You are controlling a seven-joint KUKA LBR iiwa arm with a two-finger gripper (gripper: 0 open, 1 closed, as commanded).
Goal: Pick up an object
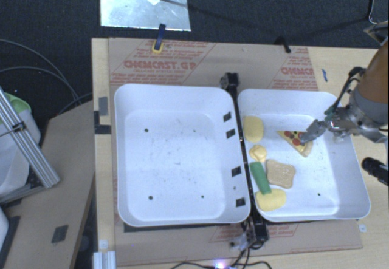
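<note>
Toy pizza slice [296,141], flat in the right bin [340,170], near its back wall.

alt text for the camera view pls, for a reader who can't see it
The arm reaches in from the right, its tool at a toy pizza slice in the right bin. That bin also holds three yellow pieces, a green stick and a toast slice; the left bin sits beside it.

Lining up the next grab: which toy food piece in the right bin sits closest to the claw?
The pizza slice, the only triangular piece with red toppings; the claw is at its right edge.
</note>
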